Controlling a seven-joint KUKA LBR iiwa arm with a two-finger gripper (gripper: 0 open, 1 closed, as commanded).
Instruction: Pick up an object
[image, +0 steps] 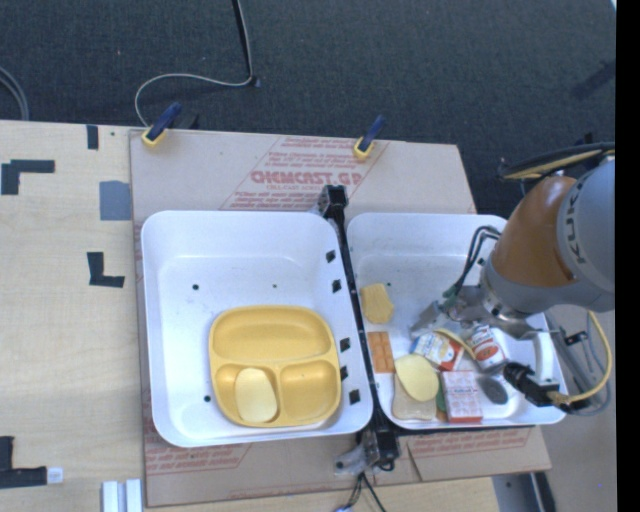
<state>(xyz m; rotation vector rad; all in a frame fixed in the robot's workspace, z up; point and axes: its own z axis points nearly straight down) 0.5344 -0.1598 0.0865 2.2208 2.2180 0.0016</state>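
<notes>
At the near edge of the right bin (420, 235) lie a red-and-white packet (462, 395) and a pale yellow oval piece (417, 378), crowded together. Just beyond them the gripper (455, 318) hangs over a small carton (436, 346) and a red-labelled can (485, 345); whether it is open I cannot tell. Best to descend squarely on one item, away from its neighbours. Farther left a yellow block (377, 303) sits alone, an easier target.

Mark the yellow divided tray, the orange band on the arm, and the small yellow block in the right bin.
yellow divided tray (272, 335): camera view, bare upper compartment.
orange band (528, 240): camera view, middle of band.
small yellow block (377, 303): camera view, top face.
</notes>
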